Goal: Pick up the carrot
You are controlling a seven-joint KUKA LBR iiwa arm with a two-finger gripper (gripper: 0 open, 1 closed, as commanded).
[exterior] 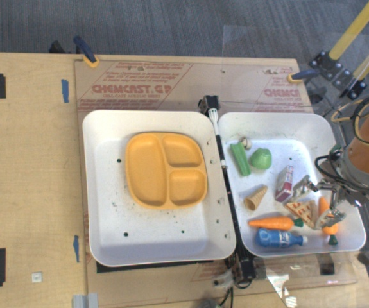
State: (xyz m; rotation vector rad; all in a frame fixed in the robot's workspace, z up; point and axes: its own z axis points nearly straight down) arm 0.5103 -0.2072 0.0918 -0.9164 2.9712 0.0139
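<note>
Carrot (271, 223) lies lengthwise left of the tool (328, 205), just below it, pointing toward it. Whether the tool is spread or closed, I cannot tell.

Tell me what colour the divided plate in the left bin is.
The divided plate is yellow-orange, plain with no pattern, seen clearly in the camera view.

Even, bright overhead light fills the scene, and the two white bins (101, 172) throw only thin, soft shadows along their near edges. Focus is fairly sharp throughout, though small items at the right look slightly soft, with faint glare on the bin floors.
</note>
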